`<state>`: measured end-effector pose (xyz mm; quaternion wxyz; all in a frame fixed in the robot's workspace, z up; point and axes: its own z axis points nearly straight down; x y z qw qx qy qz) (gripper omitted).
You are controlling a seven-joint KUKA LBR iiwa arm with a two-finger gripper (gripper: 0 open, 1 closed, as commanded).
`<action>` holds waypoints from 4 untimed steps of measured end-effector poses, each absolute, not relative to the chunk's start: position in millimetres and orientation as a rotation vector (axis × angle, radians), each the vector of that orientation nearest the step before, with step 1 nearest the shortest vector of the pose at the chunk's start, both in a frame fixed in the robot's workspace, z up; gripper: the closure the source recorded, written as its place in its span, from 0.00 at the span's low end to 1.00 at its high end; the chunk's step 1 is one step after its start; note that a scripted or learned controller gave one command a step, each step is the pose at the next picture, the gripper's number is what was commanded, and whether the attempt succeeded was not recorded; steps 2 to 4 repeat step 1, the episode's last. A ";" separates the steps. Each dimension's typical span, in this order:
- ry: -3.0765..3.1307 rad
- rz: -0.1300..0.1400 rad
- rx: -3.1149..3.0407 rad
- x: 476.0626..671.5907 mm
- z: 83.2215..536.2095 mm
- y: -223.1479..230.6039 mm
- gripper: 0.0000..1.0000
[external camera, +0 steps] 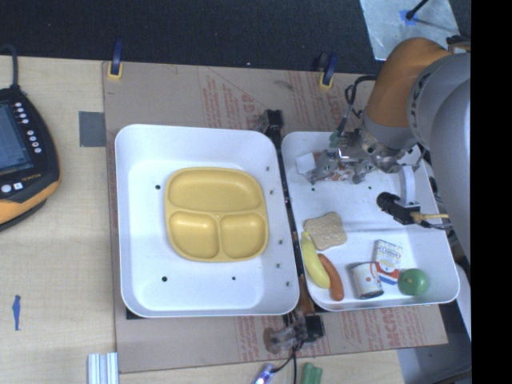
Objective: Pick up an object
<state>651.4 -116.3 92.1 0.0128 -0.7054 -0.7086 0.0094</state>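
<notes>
Camera view: your gripper point(336, 166) sits at 12 o'clock in the right white bin point(448, 250); jaw state you can't tell. Small red-and-white can point(366, 279) label unreadable.

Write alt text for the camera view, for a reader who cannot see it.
A grey and orange robot arm reaches from the right, its gripper low over the far end of the right bin, which holds a bread slice, banana, sausage, can and green apple. The left bin holds a yellow divided tray.

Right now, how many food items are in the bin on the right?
4: bread slice mid-bin, banana and sausage at the front-left, green apple front-right. The arm may hide more.
</notes>
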 end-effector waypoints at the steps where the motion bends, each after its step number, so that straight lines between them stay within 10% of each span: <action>1: -2.206 0.017 -2.186 652.1 91.1 -136.7 0.00; 4: -2.206 0.017 -2.186 652.1 91.1 -136.7 0.00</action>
